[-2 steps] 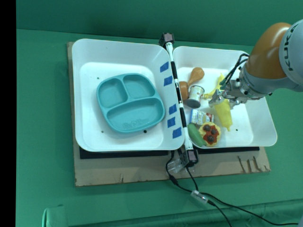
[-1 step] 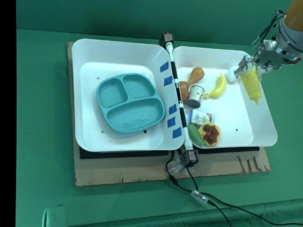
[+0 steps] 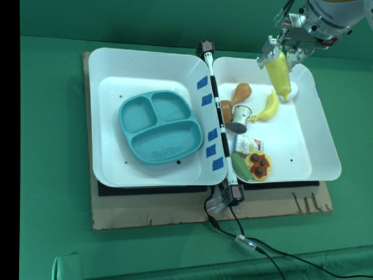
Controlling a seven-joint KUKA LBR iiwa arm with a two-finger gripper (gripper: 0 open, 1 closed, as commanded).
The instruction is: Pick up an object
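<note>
One yellow bottle (image 3: 280,73) is hanging clamped in my gripper (image 3: 282,52), just above the banana (image 3: 268,107), so I'm judging it's lifting clear.

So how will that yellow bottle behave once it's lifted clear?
The yellow bottle hangs between the gripper's fingers, gripped near its top, so it may swing or tilt. It looks like smooth plastic, probably light but slippery. Its white cap points down near the bin floor, so it could topple if released.

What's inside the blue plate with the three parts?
The blue plate in the left bin has nothing in its three sections. Whatever lies under it is covered.
</note>
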